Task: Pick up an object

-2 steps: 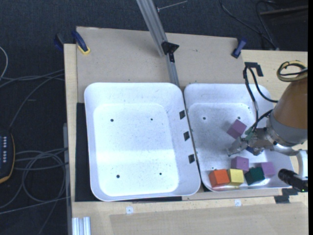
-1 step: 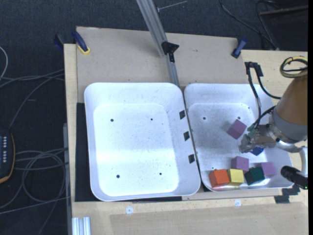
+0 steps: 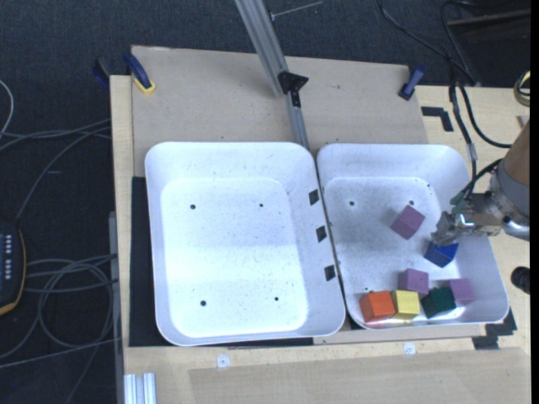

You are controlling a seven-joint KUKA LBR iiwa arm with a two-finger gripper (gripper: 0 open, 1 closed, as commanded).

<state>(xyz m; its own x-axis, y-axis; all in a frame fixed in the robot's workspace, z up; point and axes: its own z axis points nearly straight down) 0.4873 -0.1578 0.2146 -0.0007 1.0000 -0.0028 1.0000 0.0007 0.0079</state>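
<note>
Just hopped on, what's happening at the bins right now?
The arm's gripper is down in the right bin, right at a blue block; I can't tell if it has a hold. A purple block sits nearby, and orange, yellow and green blocks line the near wall.

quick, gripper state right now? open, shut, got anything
gripper: low in the right bin, directly over the blue block; whether it grips the block cannot be told from this view.
</note>
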